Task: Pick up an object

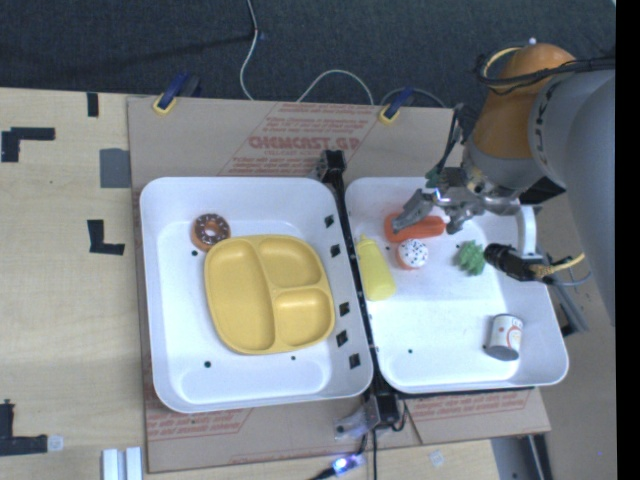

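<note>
My gripper [434, 216] hangs over the back of the right bin [440, 363] and is open. One finger [410, 211] points down-left and the other sits to its right. An orange carrot [420, 229] lies on the bin floor just below and between the fingers; I cannot tell whether they touch it. Just in front of the carrot rests a white speckled ball [413, 255]. A yellow block [376, 269] lies by the bin's left wall, and a green broccoli piece [470, 258] lies to the right. A small can [504, 336] lies near the front right corner.
The left bin [170, 348] holds a yellow divided plate [268, 291] and a small donut [210, 230] at its back left. A black divider [345, 268] runs between the bins. The arm's grey body and orange band [520, 88] loom over the right bin's back right.
</note>
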`<state>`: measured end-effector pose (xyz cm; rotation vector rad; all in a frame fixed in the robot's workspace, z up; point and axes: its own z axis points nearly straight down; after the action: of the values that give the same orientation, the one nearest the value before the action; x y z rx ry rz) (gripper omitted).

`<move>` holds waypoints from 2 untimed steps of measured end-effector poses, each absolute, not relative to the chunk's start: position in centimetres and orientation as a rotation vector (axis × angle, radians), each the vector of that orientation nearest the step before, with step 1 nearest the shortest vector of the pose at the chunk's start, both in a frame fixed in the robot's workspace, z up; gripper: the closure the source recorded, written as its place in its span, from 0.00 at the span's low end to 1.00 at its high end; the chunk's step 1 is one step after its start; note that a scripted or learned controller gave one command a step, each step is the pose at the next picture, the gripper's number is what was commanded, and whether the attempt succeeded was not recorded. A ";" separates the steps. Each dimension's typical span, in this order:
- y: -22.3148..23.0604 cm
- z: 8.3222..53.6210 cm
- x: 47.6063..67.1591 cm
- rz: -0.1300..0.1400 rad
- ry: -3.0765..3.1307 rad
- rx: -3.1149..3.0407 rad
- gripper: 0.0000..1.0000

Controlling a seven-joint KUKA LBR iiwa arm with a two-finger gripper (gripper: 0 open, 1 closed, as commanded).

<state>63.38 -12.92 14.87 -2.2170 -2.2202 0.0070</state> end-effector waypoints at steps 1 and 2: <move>-12.8 10.2 62.5 0.007 -2.220 -2.217 0.00; -12.9 8.5 62.6 0.002 -2.225 -2.223 0.00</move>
<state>62.58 -12.87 8.51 -2.2234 -2.2247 0.0022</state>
